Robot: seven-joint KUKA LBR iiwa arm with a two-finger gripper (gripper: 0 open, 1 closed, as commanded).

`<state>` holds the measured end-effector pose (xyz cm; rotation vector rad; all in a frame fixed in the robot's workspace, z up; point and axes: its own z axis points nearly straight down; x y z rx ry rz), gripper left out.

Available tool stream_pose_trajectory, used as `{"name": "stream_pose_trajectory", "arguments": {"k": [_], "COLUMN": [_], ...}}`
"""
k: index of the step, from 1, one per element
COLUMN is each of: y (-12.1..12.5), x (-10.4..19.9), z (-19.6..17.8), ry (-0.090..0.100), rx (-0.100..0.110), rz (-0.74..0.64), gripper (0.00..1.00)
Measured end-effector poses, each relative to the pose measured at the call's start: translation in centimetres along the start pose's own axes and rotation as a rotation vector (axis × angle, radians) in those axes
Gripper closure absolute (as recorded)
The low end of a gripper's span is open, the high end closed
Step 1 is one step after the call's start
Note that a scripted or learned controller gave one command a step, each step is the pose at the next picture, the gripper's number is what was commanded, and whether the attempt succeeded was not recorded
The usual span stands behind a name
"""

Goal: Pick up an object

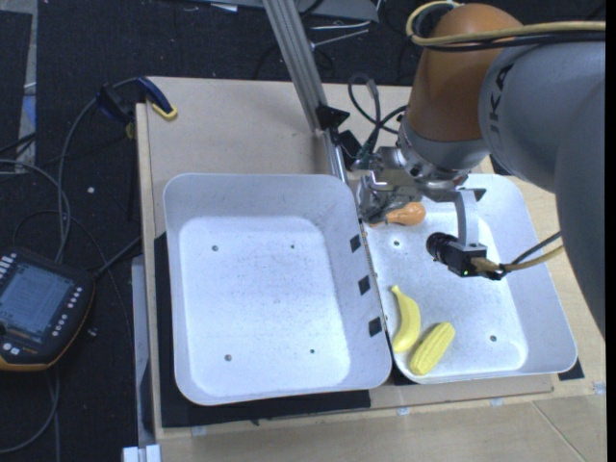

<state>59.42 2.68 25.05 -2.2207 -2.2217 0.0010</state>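
The robot arm [500, 85], grey with an orange band, reaches in from the right and covers the upper part of the right bin [539, 349]. Its wrist hides most of the jaws [385, 200], which hang low at that bin's far left corner; whether they are wide or narrow cannot be told. Just beside them lies a small orange object [408, 215], partly covered by the wrist, its shape hard to make out; whether it touches the jaws cannot be told.

Two shallow white bins sit side by side on the wooden desk [231, 133]. In the left bin [260, 287] nothing can be made out. The right bin holds three things: the orange object, plus a yellow banana [406, 320] and a yellow corn cob [432, 346] near the front left corner, the two touching or nearly so.

A small black device [452, 251] on a bracket hangs from the wrist over the right bin. Grey letters on the arm are cut off and unreadable. One handheld control pendant [34, 306] lies on the floor at left, its screen too small to read.
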Motion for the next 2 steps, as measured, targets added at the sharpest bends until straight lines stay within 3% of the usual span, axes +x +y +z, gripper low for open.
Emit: {"name": "stream_pose_trajectory", "arguments": {"k": [1, 2], "y": [1.53, 1.54], "x": [4.23, 4.12], "z": [-0.19, -0.21], "ry": [0.001, 0.0], "rx": [0.0, 0.0], "rz": [-0.002, 0.0], "gripper": [1.0, 0.0]}}
